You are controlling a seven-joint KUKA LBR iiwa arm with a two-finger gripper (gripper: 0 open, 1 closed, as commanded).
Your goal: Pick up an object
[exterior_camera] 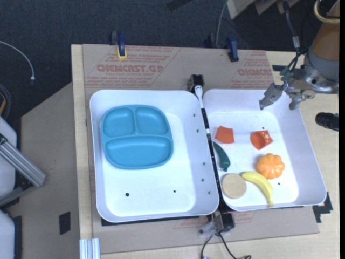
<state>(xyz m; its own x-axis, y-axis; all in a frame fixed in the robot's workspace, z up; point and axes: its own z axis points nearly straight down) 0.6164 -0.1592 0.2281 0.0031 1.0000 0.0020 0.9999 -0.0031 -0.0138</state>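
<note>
The right bin point(291, 117) holds an orange-red block point(224, 135), a red block point(261, 140), a small orange pumpkin point(270, 165), a yellow banana point(259, 186), a tan round disc point(234, 186) and a dark green pepper point(221, 154) by the bin's left wall. My gripper point(281, 100) hangs above the bin's far right corner, its two fingers point(268, 99) spread apart and open with nothing between them. It is well up and right of the red block.
The left bin point(183, 198) bears a blue divided plate point(137, 136). Blue clamps point(232, 48) hold the cardboard backing at the far edge. Cables and the arm's wrist point(323, 58) crowd the top right.
</note>
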